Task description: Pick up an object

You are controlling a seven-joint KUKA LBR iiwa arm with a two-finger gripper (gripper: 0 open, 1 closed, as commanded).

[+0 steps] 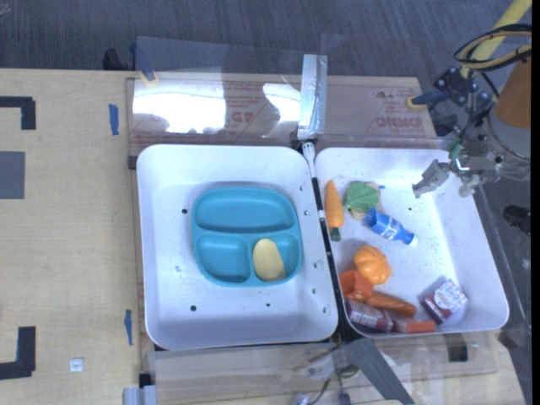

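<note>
We look down on a pale wooden bench (67,251) marked with black corner brackets (21,112) and short strips of blue tape (113,118) toward nine o'clock. Toward twelve o'clock we see dark grey carpeted floor (253,7) beyond the bench edge. A clear plastic sheet (219,99) at about eleven o'clock catches bright overhead light as white glare, with a strip of silver tape (311,95) beside it.
</note>
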